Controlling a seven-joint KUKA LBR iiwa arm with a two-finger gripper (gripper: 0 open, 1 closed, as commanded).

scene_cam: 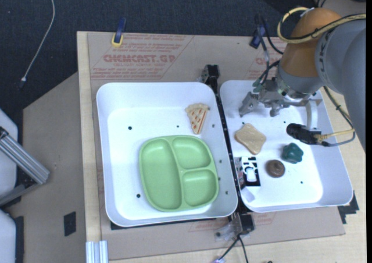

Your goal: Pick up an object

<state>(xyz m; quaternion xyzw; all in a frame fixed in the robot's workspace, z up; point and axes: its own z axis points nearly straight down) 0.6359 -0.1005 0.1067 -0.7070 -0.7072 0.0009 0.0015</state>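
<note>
My arm's gripper [263, 105] hangs over the right bin [334, 183], above a tan bread slice [250, 138], brown cookie [275, 168] and teal piece [293, 152]; the left bin [110, 139] holds a green tray [177, 173]

2 shallow white bins are seen side by side: a left bin [110, 139] and a right bin [325, 189]. In the left bin, 1 green divided plate [177, 171] with 3 compartments and 1 toy sandwich wedge [197, 117] are counted, 2 items in all. In the right bin, 3 loose items are counted: 1 tan bread slice [250, 138], 1 teal lump [292, 152] and 1 brown round piece [275, 168]. 1 black-and-white tag [250, 172] is seen at the right bin's inner edge.
</note>
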